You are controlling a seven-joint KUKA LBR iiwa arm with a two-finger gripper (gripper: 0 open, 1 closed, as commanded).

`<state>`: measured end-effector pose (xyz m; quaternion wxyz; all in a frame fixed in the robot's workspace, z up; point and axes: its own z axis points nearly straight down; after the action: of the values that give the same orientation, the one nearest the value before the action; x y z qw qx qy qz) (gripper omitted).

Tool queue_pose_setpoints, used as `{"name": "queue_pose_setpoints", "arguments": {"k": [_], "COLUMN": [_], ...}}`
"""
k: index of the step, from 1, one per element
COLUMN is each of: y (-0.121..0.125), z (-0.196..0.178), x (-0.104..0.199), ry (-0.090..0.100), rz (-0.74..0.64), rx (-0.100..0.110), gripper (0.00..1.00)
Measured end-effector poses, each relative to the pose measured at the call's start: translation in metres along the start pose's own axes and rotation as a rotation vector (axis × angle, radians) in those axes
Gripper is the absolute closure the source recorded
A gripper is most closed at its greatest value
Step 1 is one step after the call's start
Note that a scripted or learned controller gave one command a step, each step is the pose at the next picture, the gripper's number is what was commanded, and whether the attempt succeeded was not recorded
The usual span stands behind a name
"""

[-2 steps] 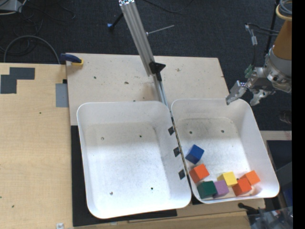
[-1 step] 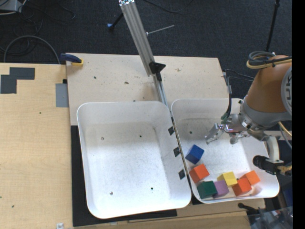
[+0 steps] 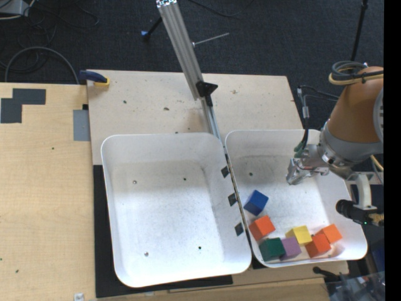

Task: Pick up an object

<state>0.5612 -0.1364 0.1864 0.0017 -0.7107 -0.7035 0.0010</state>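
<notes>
We cannot tell how the fingers stand. The gripper (image 3: 299, 172) hangs over the right bin (image 3: 276, 146), well above the blue cube (image 3: 255, 202), the nearest candidate. We judge it light, rigid, best pinched across opposite flat faces. The arm (image 3: 354, 121) reaches in from the right.

Blocks (image 3: 294, 238) cluster in the right bin's (image 3: 269, 144) near corner — gripper (image 3: 299, 171) above them.
</notes>
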Motion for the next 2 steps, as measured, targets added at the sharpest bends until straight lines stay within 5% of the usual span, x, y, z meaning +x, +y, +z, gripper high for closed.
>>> {"name": "queue_pose_setpoints", "arguments": {"k": [1,2], "y": [0.047,0.013], "z": [0.071,0.093], "x": [0.034,0.014], "ry": [0.001,0.002], "rz": [-0.013,-0.009], "rx": [0.002,-0.008], "gripper": [1.0,1.0]}}
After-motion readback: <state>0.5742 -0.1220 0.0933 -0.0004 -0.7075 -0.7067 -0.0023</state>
